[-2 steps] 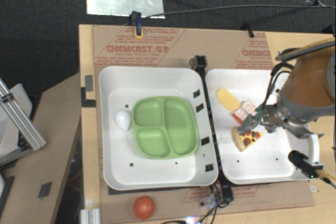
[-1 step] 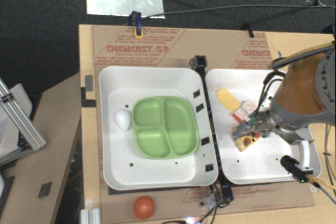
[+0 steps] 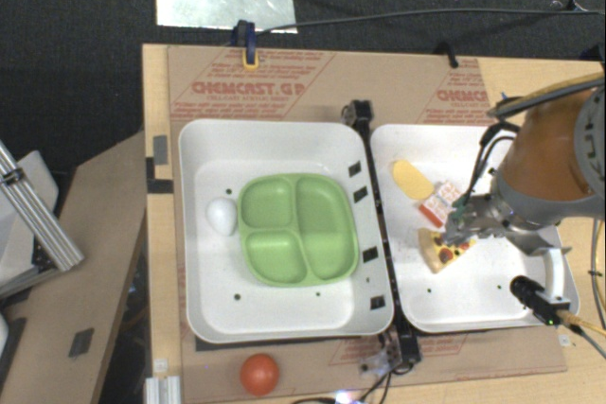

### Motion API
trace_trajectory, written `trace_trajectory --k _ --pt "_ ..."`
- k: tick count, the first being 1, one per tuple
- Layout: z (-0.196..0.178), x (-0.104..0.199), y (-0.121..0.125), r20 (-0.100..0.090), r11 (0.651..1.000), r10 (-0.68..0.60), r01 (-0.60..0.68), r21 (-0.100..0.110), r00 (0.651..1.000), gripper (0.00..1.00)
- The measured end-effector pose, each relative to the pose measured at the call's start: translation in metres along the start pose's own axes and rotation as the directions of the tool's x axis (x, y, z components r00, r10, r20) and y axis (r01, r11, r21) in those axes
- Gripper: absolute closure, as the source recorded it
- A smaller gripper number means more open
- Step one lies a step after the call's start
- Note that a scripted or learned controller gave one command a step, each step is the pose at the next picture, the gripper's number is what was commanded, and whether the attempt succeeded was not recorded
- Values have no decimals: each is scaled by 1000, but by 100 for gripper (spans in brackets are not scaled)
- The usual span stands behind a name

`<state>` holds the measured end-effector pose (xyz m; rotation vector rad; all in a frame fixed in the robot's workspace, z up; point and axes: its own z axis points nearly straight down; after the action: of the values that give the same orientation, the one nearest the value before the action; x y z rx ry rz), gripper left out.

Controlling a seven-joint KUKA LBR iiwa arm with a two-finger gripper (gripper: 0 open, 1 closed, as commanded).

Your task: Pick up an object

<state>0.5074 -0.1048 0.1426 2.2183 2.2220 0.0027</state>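
Observation:
In the right bin (image 3: 492,298) lie a yellow oval piece (image 3: 411,178), a red and white item (image 3: 438,201) and a pizza slice (image 3: 441,251). My gripper (image 3: 461,227) reaches in from the right and hangs right over the upper end of the pizza slice, just below the red and white item. The grey wrist covers what lies between its tips. The left bin (image 3: 199,293) holds a green divided plate (image 3: 297,229) and a white egg-like ball (image 3: 222,216) beside the plate's left edge.
An orange-red ball (image 3: 259,373) rests on the bench in front of the left bin. A black divider with clips (image 3: 371,203) runs between the bins. The arm's orange band (image 3: 559,151) and grey body overhang the right bin's right side.

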Motion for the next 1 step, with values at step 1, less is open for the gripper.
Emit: trace_trajectory --k 1 --pt "-52 0 12 1 1000 -3 3 -3 1000 100"
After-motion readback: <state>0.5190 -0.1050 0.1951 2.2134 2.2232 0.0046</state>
